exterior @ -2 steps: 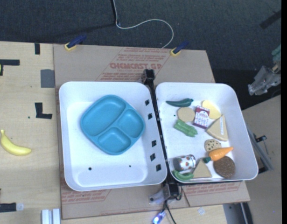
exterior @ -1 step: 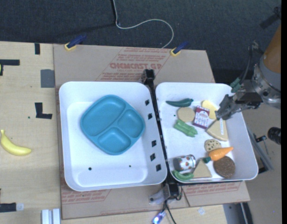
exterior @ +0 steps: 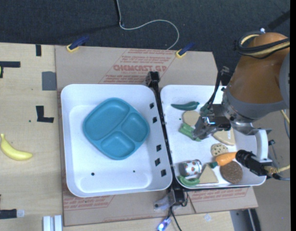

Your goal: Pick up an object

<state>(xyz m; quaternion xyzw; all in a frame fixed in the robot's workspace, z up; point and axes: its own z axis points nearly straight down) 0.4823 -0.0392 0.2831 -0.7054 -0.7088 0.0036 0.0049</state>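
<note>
The right bin [exterior: 173,93] holds several toy foods: a dark green pepper [exterior: 185,105], a tan flat piece [exterior: 189,117], a green piece [exterior: 187,130], a cracker [exterior: 218,149], an orange carrot [exterior: 226,158], a brown round patty [exterior: 231,172], a shiny silver piece [exterior: 190,167] and a pale wedge [exterior: 209,176]. My gripper [exterior: 203,129] hangs low over the middle of this bin, just right of the green piece and below the tan one. I see nothing held between its fingers.
The left bin [exterior: 70,129] carries a blue divided plate [exterior: 116,127]. A yellow banana [exterior: 14,149] lies on the bench at far left. The arm's orange band [exterior: 257,66] and wrist cover the right bin's right side. A white cable [exterior: 148,25] loops behind the bins.
</note>
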